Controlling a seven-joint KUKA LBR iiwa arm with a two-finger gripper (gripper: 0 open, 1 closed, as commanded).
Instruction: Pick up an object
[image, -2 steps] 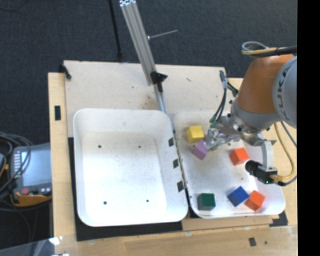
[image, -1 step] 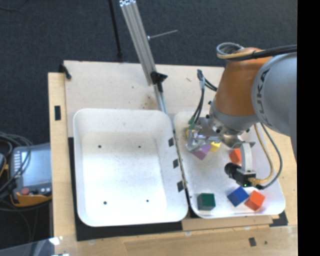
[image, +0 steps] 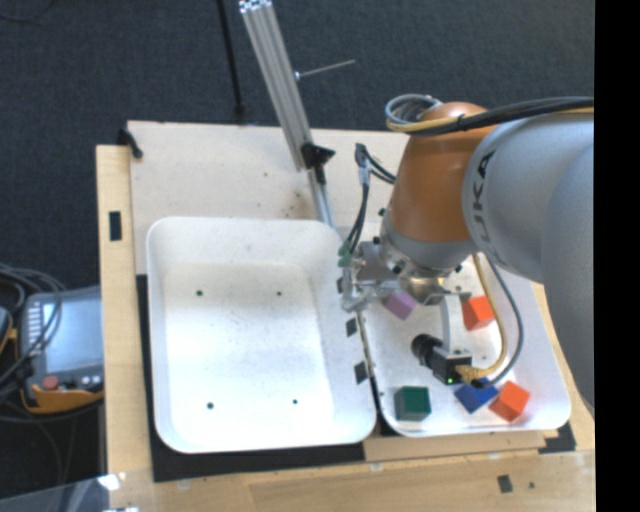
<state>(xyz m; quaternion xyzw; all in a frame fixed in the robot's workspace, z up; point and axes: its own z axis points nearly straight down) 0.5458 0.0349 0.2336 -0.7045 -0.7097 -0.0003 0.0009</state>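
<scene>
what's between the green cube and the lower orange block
A blue block lies between them in the camera view, close beside the orange block.

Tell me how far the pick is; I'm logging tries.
Done: the arm reaches over the right bin. In hand: I cannot tell whether anything is held; a purple block lies by its wrist. Left: gripping and lifting a block.

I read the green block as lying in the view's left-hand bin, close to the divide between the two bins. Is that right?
Not quite. The green block lies in the right-hand bin, not the left-hand bin. It is close to the divide between the two bins, as you say. The camera view shows this.
</scene>
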